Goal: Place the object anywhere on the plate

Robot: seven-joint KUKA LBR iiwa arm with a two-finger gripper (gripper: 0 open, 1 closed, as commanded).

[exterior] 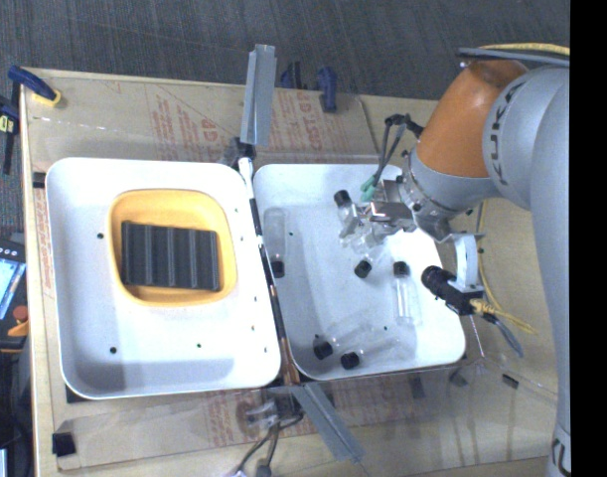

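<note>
Several small clear, dark-capped objects (405, 288) lie scattered in the right bin (301, 266); which one is meant I cannot tell. The yellow plate (171, 210), carrying a dark ridged block (171, 255), waits in the left bin (79, 266) on the desk (134, 107). The gripper (361, 219) hovers low over the right bin's upper part, presumably to pick; whether it is open, closed or gripping anything cannot be told.

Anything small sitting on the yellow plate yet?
No. The plate in the left bin carries just a dark ribbed block; the small clear pieces lie in the right bin.
</note>
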